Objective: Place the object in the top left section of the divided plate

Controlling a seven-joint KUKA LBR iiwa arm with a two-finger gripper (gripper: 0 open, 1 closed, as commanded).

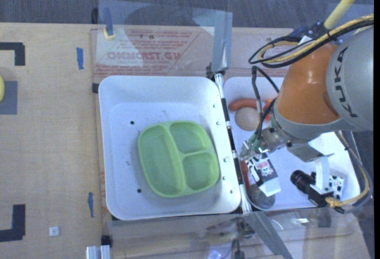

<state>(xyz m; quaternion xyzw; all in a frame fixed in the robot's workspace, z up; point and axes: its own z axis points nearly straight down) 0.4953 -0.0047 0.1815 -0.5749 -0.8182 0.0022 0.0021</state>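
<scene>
Near rim: a grey rounded piece lies at the front of the right bin, lower right of the frame.
Likely object: a small printed item, black and white with a touch of red. It looks flat and is too small to name. It sits just behind the grey piece, in the right bin and well apart from the plate.
Gripper: low over that item, touching it or just above. Open or clamped, I cannot tell from here.
Divided plate: green, in the left bin, centre of the frame. Nothing lies in any of its three sections.
Farther back: a pale egg and an orange carrot close together, beyond the gripper.
Progress: early, I'd say. The pickup, the carry across to the left bin and the drop into the plate's upper-left section all remain.
</scene>
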